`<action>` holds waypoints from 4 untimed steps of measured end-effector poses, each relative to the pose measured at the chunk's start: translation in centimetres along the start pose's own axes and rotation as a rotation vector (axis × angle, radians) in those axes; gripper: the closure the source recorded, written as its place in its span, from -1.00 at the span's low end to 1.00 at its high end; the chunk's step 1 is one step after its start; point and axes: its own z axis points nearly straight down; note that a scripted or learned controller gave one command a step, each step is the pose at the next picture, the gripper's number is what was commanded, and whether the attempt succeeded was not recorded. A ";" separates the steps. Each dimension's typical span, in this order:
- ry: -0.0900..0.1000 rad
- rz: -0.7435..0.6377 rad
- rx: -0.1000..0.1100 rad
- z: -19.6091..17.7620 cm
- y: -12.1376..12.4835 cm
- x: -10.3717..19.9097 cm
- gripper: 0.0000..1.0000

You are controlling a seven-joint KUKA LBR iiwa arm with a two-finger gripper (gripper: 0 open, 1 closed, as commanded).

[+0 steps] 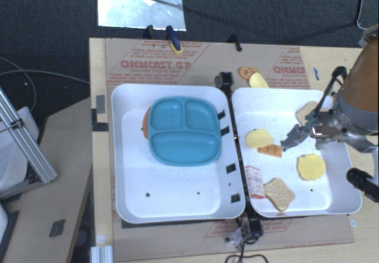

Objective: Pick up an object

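Toy food is lying scattered over the right bin (340,196), and the tool (290,140) is hanging low above its floor, just beside an orange wedge (270,151) and a pale yellow piece (259,137) that are touching each other. Its dark fingers are standing a little apart with nothing between them, as far as the slanted view is showing. A round yellow slice (311,167) is sitting near the tool's lower side, a toast slice (279,193) and a red-and-white packet (254,182) are lying toward the front wall, and a blue divided plate (184,131) is resting in the left bin (127,196).

The wedge is looking like the nearest candidate. It is probably light, stiff plastic, smooth enough to be slipping under a pinch. Being thin and flat, it is offering little height, so closing across its narrow width, low against the bin floor, seems the soundest hold; its neighbour may be getting nudged along.
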 end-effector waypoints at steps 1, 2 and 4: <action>0.000 -0.008 -0.008 -4.8 2.3 6.3 -1.00; 0.002 -0.008 -0.010 -12.5 0.5 13.2 -1.00; 0.001 -0.006 -0.008 -20.8 -0.1 17.5 1.00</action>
